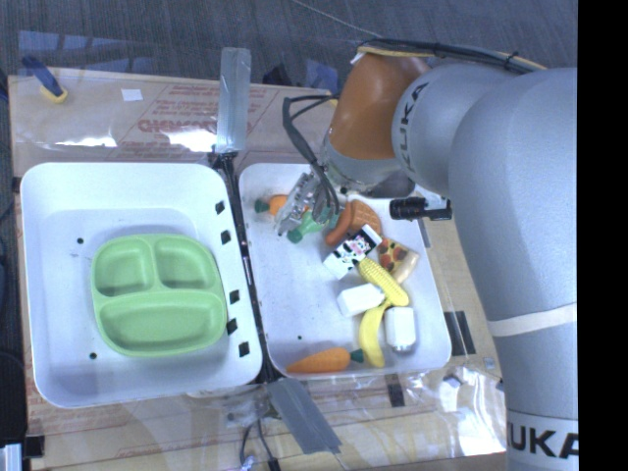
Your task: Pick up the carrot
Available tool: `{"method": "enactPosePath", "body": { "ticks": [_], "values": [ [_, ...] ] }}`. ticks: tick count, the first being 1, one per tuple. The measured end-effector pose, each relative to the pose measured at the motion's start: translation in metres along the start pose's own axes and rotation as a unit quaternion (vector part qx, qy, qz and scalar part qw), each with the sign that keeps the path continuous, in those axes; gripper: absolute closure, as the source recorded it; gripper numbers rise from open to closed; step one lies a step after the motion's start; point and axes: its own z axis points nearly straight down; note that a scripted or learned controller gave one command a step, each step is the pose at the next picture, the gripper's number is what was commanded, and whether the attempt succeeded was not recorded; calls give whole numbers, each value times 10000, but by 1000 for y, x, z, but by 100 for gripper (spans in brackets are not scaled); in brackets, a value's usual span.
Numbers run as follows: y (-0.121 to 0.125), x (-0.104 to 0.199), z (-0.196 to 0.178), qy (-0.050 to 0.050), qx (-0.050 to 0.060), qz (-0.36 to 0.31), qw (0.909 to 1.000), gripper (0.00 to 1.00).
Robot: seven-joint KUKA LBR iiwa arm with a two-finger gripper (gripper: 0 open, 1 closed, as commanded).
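Your arm point(461, 135) bends in from the right over the right bin point(294, 307), hiding its far corner. The jaws' state: you cannot tell amid clutter. The carrot point(321, 361) lies against the near wall, beside a banana point(371, 334).

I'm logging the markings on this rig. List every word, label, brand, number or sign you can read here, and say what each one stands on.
"KUKA": black letters on the grey arm, lower right, cut off by the frame edge.
Red print on the sheet under clear plastic behind the bins: mirrored and blurred, not readable.
Black-and-white pattern on a small package in the right bin: too small to read.
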Motion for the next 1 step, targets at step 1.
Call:
{"method": "enactPosePath", "body": {
  "ticks": [1],
  "values": [
    [0,0,0,4,0,-10,10000,0]
  ]
}}
